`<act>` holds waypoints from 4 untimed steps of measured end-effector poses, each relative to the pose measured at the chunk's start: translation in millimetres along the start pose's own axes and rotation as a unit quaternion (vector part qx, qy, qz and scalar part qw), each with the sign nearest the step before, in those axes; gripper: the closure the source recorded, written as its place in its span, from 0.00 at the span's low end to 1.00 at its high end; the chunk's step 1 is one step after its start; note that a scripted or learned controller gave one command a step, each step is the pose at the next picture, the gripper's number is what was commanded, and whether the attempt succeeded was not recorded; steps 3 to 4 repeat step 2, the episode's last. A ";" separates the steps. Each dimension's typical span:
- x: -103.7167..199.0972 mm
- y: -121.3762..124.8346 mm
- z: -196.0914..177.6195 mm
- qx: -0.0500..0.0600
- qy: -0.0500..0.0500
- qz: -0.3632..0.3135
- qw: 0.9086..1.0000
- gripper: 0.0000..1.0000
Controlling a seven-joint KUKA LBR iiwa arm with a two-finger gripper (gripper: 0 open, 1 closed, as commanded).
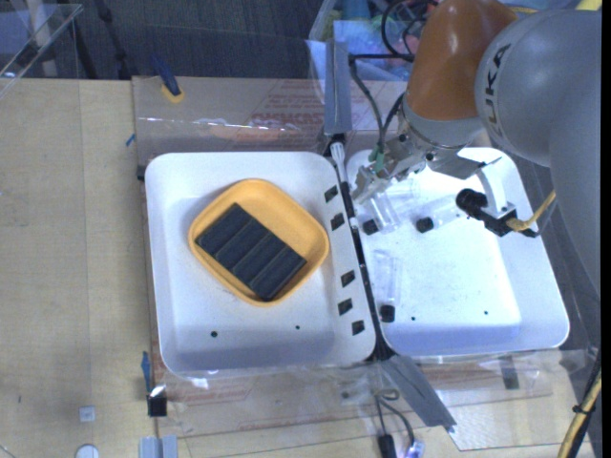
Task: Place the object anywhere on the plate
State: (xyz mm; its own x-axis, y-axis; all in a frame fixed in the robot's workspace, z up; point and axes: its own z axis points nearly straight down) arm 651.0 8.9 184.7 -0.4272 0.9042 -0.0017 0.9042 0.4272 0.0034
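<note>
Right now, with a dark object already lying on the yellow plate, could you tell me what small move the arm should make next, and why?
Probably a short lift straight up, clear of the bins. The dark ridged object already lies on the yellow plate in the left bin, so the task looks done. The gripper sits low over the right bin, close to the divider, where sideways travel might snag.
</note>
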 end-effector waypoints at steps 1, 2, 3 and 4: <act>73.7 -27.3 -2.7 0.002 0.002 -0.082 0.997 1.00; 73.3 -27.3 -2.8 0.002 0.002 -0.082 0.997 0.00; 73.3 -27.3 -2.8 0.002 0.002 -0.082 0.997 0.00; 73.3 -27.3 -2.8 0.002 0.002 -0.082 0.997 0.00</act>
